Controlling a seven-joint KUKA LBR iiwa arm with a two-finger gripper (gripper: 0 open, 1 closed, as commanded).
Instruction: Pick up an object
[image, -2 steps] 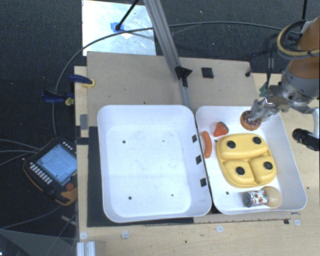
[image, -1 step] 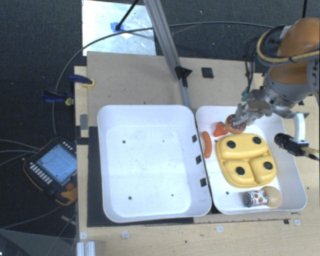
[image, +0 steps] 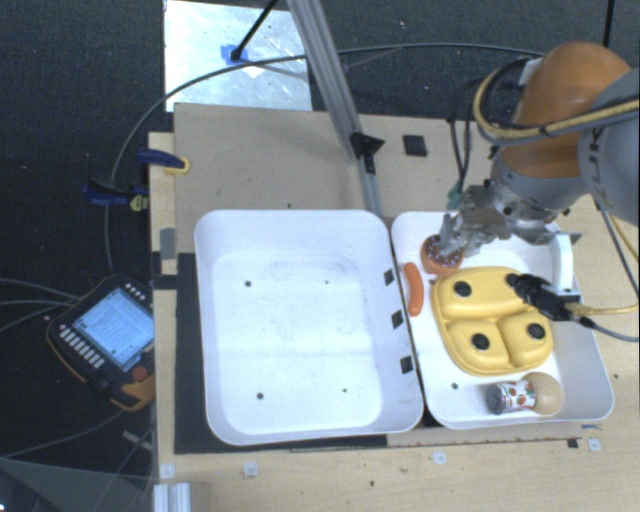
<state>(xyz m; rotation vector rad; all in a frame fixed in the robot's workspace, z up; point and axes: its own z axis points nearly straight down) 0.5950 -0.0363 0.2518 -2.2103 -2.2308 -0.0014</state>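
One gripper sits low over a small brown round object at the right bin's 11 o'clock corner, grip state indeterminate, with a yellow moulded tray at 4 o'clock.

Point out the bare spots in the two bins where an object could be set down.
Left bin: its whole floor is bare. Right bin is crowded: orange sausage, yellow tray, small can, with the gripper over the back corner.

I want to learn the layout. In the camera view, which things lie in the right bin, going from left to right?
Orange sausage-shaped piece → yellow moulded tray, with the gripper above its upper left corner → small printed can → tan ball.
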